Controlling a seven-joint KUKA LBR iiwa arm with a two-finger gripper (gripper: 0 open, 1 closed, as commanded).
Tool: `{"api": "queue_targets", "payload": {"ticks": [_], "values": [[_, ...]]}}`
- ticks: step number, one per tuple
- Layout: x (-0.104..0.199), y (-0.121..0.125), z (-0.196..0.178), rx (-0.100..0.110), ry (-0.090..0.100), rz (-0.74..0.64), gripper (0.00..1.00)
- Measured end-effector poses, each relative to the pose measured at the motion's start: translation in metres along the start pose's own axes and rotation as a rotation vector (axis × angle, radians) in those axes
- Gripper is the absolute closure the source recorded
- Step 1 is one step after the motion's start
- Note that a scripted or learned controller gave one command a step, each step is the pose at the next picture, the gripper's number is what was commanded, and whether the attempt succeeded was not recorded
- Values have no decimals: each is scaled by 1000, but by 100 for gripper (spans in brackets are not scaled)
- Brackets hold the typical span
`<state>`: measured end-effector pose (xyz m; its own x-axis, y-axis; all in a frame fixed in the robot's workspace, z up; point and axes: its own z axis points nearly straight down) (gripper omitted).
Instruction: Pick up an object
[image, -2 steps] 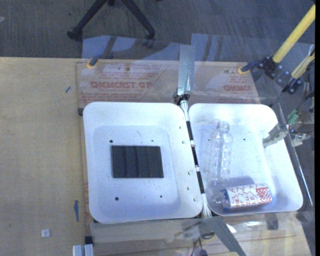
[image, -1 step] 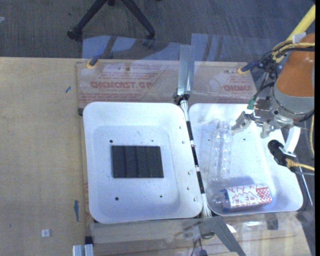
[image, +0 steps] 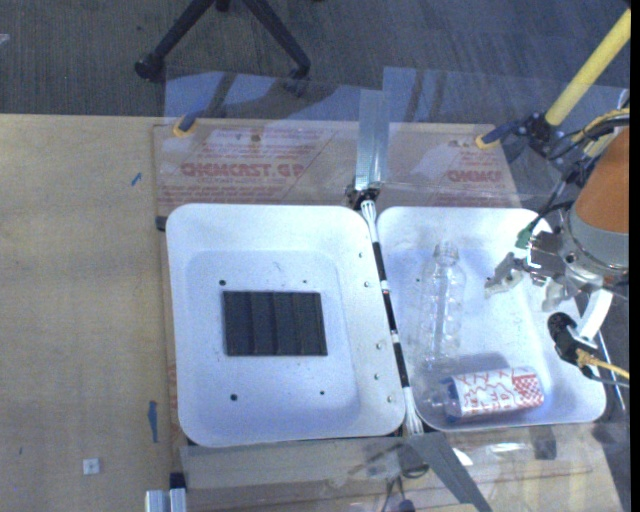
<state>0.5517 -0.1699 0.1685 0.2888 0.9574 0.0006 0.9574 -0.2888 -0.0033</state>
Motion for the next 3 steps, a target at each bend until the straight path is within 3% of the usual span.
{"api": "queue_targets", "payload": {"ticks": [1, 2, 3], "values": [[72, 42, 48, -6, -3, -43, 0], [72, 43, 38, -8, -4, -45, 100], [72, 43, 38, -7, -4, -45, 0]]}}
